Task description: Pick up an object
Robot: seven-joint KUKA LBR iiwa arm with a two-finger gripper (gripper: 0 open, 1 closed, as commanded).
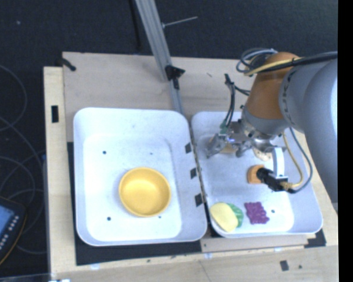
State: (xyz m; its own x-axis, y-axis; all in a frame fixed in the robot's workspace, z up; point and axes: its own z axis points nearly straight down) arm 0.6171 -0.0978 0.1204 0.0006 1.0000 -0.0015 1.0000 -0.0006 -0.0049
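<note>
My gripper (226, 150) hangs low over the upper left part of the right bin (303, 219), its two fingers spread apart and open, with nothing visible between them. A small orange object (256, 174) lies just right of and below it, partly behind a black part of the arm. At the bin's front edge sit a yellow and green piece (225, 216) and a purple grape cluster (257, 212). A yellow bowl (144, 191) rests in the left bin (85, 128), well away from the gripper.
A tan object (261, 154) peeks out under the wrist. A grey metal pole (156, 34) slants up from the back of the bench between the bins. The arm's bulk covers the right bin's far right corner.
</note>
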